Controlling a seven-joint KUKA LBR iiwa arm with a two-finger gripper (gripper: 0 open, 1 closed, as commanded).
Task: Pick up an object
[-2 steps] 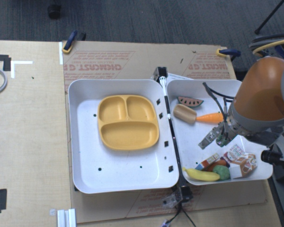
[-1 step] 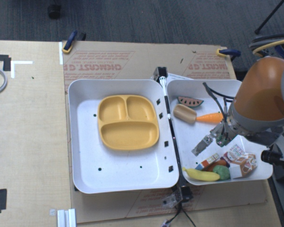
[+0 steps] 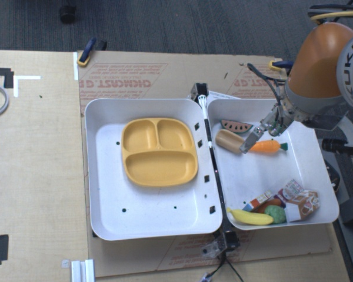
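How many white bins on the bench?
2. The left bin holds the yellow divided plate. The right bin holds the toy food, with the gripper reaching in beside the carrot. They sit side by side, touching along the middle.

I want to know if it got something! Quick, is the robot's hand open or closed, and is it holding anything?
Gripper: cannot be told. It sits low in the right bin, beside the carrot and the wooden block.
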